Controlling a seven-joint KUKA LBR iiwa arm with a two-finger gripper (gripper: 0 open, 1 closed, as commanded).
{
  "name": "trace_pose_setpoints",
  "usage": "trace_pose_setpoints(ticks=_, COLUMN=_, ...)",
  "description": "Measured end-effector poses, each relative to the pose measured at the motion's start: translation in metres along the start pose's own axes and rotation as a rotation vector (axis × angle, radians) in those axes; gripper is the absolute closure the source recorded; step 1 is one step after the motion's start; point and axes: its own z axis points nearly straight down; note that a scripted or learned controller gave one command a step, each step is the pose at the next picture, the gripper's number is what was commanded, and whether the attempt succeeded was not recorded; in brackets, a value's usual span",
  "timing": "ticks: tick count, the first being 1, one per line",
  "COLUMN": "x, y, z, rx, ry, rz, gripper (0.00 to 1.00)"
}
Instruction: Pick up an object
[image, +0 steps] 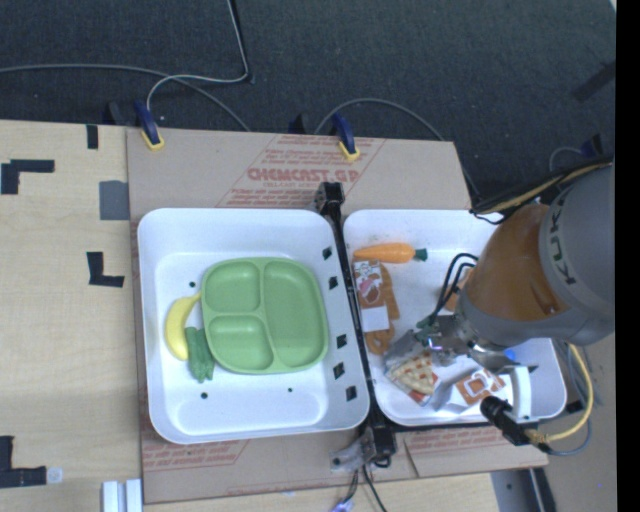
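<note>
Two white bins, one green plate, one carrot, jaws state unclear

Red "CHEMCAST GP" lettering on brown cardboard sheet under bins, partial "KU" on grey arm, package labels illegible

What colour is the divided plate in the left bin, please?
The divided plate is light green, seen clearly in the camera view.
</note>
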Motion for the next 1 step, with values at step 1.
trace_pose_setpoints(ticks=1, x=-0.0018, y=-0.002, z=0.0148, rx=-0.002, ry=0.0, rz=0.0, gripper=0.0)
